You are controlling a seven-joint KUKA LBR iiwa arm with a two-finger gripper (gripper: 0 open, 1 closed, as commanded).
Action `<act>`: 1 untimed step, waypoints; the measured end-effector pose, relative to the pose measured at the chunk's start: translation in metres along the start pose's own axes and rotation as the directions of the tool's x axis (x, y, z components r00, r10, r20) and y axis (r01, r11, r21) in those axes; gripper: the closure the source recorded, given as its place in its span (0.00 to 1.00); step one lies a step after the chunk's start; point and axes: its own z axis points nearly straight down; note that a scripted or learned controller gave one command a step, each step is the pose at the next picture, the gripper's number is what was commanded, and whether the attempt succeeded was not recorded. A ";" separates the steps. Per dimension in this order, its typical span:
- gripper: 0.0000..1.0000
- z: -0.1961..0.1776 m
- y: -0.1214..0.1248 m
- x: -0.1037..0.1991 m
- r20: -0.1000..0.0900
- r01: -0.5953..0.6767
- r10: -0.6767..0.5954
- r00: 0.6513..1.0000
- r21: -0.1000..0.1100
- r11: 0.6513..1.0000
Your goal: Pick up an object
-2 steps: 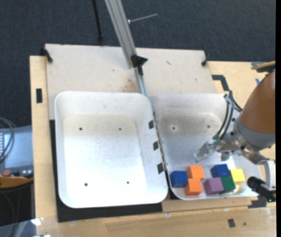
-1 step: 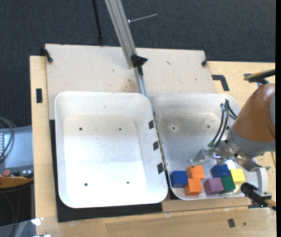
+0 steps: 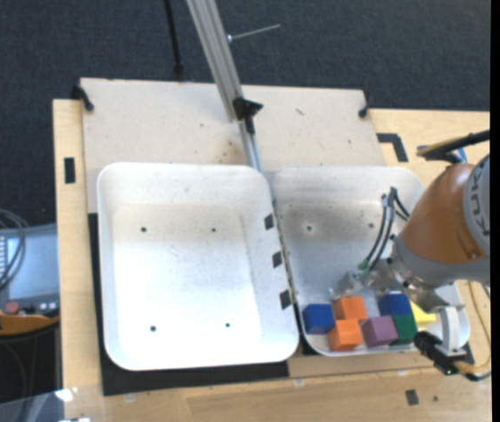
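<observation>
Small coloured blocks, among them an orange cube (image 3: pixel 348 333) and a purple cube (image 3: pixel 379 330), crowded the right bin (image 3: pixel 320 209); the end effector's (image 3: pixel 374 280) state could not be told.

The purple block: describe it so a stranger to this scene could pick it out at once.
Find the right-hand white bin, the one the grey and orange arm reaches into, and look at the cluster of small coloured blocks in its near corner. The purple block sits in the front row there, between an orange block and a green block. It is the only purple one.
</observation>
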 end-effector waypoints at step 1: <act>1.00 -0.012 0.001 -0.001 0.002 -0.006 0.006 1.000 -0.006 1.000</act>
